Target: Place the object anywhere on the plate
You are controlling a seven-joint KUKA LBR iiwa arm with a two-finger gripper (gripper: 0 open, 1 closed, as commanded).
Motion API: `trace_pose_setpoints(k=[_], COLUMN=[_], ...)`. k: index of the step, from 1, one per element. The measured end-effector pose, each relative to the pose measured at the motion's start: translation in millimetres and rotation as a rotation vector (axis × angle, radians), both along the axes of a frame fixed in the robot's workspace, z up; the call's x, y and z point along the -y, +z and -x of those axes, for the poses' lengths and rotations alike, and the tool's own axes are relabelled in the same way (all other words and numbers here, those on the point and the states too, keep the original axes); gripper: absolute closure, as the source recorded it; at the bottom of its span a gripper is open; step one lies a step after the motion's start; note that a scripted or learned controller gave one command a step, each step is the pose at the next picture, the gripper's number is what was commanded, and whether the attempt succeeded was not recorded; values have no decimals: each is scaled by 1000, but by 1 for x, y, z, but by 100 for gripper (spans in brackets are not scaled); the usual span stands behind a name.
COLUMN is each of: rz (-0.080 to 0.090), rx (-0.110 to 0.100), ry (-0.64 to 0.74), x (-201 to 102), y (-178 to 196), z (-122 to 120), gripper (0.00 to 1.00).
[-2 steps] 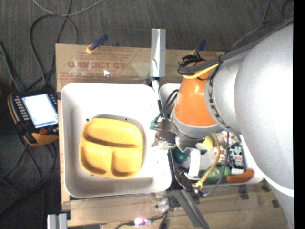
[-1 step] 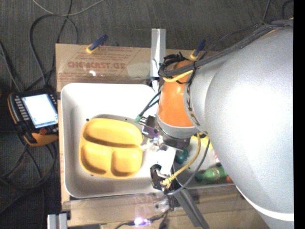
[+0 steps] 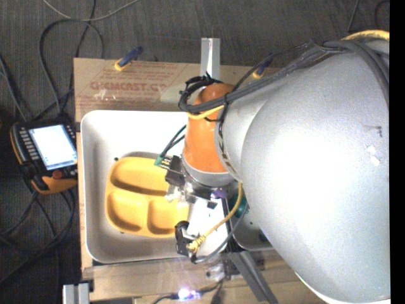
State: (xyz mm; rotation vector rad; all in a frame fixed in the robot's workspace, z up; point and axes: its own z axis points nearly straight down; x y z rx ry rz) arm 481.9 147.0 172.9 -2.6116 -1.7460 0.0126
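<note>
A yellow plate (image 3: 134, 198) with three compartments lies in the left white bin (image 3: 95, 145), towards its front. My gripper (image 3: 185, 200) hangs over the plate's right edge, below the orange band of the wrist (image 3: 204, 141). The wrist and its fittings cover the gripper's tips and whatever is between them. No loose object shows on the visible parts of the plate. The arm's large grey body hides the right side of the bin and everything further right.
A cardboard sheet (image 3: 126, 84) lies under the bin's far side. A hand-held control pad (image 3: 45, 147) with a lit screen rests on the floor to the left, among cables. A metal post (image 3: 210, 52) stands behind the bin.
</note>
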Motion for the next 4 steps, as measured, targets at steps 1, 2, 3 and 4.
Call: trace_pose_setpoints(k=[1,2,3,4], rz=[1,3,6,2], rx=[1,4,4,4], ry=[-78,-790,-596,-448], x=[-71,-48,-85,-30], y=[-3,49,-17,-72], z=[0,-67,0,-1], gripper=[100,100,100,100])
